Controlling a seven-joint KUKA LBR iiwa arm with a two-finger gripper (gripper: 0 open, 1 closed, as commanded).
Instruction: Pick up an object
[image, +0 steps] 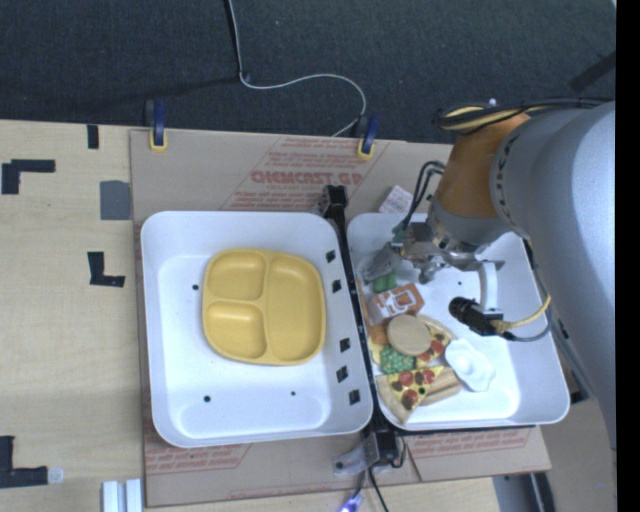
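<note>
While the gripper (405, 262) sits low in the right bin (530, 395) near its top-left corner, grip state cannot tell. Toy food pile (415, 355) crowds just below it. Yellow divided plate (265, 305) lies mid left bin (170, 400).

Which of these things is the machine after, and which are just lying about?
Part of the job:
- pincer, low over the right bin
- toy food there: pizza slice, brown disc, small packet, white lump

Just lying about:
- yellow tray in the left bin
- clamps
- cable
</note>
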